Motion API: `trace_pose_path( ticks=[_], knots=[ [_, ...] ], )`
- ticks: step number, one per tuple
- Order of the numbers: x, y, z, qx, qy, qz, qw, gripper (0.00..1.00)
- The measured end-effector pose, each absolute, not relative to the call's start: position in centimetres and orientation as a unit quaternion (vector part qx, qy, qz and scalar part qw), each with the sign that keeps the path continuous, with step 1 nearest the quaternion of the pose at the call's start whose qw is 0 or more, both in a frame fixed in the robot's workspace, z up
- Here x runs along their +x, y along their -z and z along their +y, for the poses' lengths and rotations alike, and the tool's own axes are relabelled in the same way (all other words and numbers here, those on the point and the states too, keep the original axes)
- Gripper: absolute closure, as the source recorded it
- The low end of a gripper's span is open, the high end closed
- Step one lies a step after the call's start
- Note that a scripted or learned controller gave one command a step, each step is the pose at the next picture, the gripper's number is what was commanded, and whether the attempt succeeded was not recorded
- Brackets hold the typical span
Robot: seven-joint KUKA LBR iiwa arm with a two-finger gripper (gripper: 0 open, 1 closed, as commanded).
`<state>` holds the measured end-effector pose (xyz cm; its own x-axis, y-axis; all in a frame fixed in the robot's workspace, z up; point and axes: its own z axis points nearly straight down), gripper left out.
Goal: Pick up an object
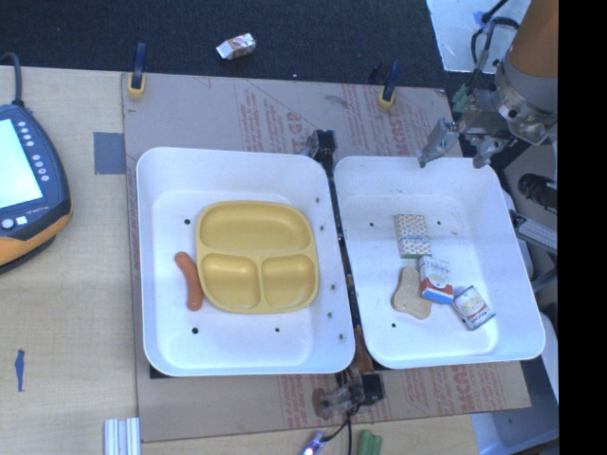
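Arm (531, 60): grey body, orange band above the wrist, light grey collar under it. Wrist block is a cluster of grey metal parts with dark gaps. Dark cable loops along the wrist's left side. Gripper (459, 146): two slim grey metal fingers (434, 146), darker at the tips.

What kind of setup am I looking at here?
Likely a robot lab test bench: two white bins clamped onto cardboard, a teach pendant at the bench's left, toy food like a hot dog and yellow tray.
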<state>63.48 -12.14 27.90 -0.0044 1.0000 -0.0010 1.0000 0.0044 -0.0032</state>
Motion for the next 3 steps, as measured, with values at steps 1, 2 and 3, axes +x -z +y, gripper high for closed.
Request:
trace_pose_path(
  ticks=[1,2,3],
  knots=[
    [60.3,-12.4,-12.4,-0.705,-0.0029,-0.709,0.002,0.0],
    [57.6,-9.1,-13.6,-0.705,-0.0021,-0.709,0.001,0.0],
    [57.6,-10.2,-13.7,-0.704,-0.0033,-0.71,0.001,1.0]
  ],
)
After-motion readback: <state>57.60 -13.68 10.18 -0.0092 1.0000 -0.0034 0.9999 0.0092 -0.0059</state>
